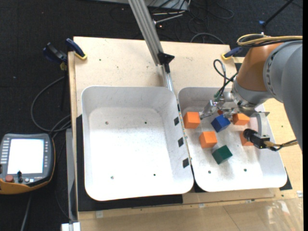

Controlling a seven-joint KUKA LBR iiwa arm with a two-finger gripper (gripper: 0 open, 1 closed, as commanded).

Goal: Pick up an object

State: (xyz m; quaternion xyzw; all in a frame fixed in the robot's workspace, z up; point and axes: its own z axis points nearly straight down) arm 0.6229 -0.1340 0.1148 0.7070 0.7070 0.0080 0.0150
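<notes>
While your grey arm reaches into the right shallow white bin (269,177), the pincer (219,110) hovers just over a small blue plastic cube (220,123); pincer state: cannot tell. Orange cubes and a green cube (222,154) lie nearby.

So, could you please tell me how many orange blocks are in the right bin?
4: one at upper left, one mid-bin, one under the wrist, one at the right edge. The arm may hide more.

Smooth white plastic bins (96,100) (faintly speckled) sit on a pale matt wooden bench (120,57).
</notes>
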